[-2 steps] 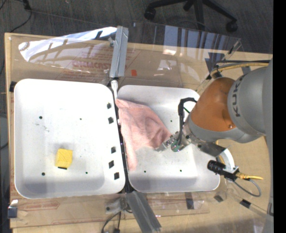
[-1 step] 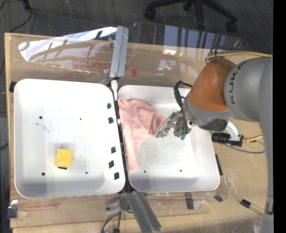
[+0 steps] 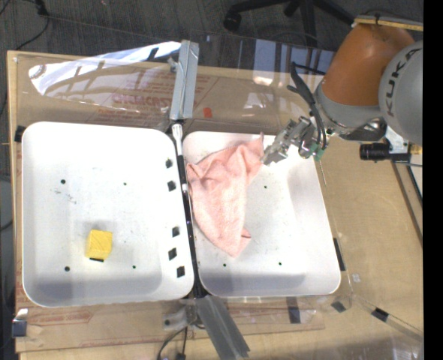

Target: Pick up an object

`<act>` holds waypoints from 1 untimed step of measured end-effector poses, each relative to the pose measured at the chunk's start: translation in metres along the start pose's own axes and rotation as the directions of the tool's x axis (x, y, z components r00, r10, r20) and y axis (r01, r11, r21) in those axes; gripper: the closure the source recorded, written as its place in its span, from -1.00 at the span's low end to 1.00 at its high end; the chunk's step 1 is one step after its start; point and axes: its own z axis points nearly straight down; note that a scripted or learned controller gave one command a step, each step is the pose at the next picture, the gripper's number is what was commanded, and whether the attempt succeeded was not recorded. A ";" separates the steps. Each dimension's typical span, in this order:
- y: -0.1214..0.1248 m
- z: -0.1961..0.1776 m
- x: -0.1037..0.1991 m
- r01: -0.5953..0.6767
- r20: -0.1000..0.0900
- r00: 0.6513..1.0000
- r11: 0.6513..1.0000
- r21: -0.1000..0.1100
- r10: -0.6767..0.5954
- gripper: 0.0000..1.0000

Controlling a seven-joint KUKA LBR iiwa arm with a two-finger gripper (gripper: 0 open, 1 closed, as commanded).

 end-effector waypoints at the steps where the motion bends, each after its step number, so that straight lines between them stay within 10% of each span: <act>1: -0.009 -0.055 0.016 0.128 -0.001 0.992 0.992 0.000 -0.128 1.00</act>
